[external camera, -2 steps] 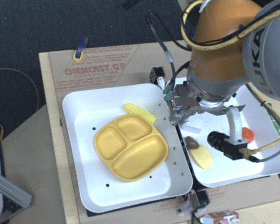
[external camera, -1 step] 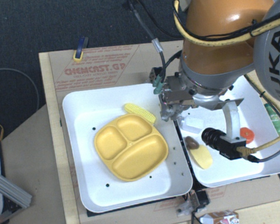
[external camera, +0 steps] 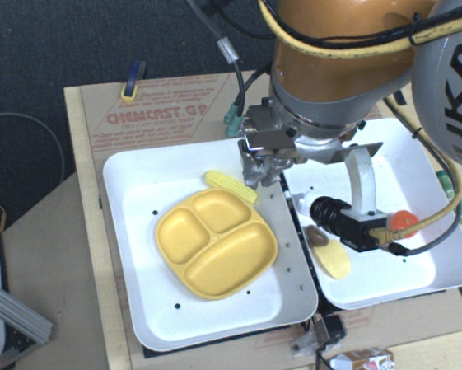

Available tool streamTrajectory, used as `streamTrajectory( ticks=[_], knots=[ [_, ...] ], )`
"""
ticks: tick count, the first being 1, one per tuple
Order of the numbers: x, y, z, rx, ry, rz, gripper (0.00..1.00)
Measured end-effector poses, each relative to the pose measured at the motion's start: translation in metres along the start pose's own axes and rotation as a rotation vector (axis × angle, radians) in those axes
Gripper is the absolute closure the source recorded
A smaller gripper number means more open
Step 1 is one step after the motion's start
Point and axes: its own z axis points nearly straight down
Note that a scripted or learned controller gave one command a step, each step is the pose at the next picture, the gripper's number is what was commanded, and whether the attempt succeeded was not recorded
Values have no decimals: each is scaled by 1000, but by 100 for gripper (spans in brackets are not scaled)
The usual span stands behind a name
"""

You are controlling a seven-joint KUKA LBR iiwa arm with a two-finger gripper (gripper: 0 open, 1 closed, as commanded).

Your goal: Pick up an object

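As our gripper [external camera: 255, 162] hangs over the left bin's [external camera: 132, 191] far right corner, the corn cob [external camera: 229, 186] lies just below-left, running diagonally; finger state we cannot tell

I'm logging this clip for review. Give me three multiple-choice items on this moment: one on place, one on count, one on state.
1. Where does the yellow tray lie?
A. left bin
B. right bin
C. on the cardboard outside the bins

2. How many compartments does the tray have?
A. two
B. three
C. five

3. How does the tray rest?
A. flipped face down
B. standing on edge
C. flat, open side up

Key:
1 A, it sits on the floor of the left bin, beside the corn cob.
2 B, two small sections sit above one large one.
3 C, its hollows face the camera.
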Motion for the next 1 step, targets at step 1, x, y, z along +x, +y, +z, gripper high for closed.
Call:
streamTrajectory(
  ticks=[1],
  knots=[
    [-2, 0, -8, 2, -3, 3, 100]
  ],
)
